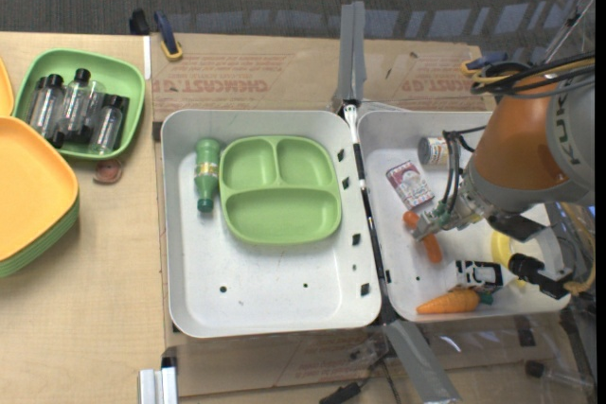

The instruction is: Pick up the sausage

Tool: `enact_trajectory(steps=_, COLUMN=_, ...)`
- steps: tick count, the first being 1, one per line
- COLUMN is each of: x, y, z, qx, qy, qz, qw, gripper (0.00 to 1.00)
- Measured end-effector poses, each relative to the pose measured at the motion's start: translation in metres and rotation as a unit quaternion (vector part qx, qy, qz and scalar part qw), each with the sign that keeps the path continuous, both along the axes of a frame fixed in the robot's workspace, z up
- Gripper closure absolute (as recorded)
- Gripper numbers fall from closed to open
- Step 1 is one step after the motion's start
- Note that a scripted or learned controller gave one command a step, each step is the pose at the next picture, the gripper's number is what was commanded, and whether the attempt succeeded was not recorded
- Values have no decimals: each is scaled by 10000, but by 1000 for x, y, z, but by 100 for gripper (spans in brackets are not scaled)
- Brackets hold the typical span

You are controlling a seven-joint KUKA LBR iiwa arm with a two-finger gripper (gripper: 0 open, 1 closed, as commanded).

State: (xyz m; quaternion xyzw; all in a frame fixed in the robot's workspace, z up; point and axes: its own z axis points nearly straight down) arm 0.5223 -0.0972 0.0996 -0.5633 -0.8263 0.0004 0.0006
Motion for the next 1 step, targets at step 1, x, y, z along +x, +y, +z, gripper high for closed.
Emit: enact_trajectory(steps=1, x=47, y=25, z=91, qx=-8, qy=-3, qz=-624, qw=9981, gripper=100)
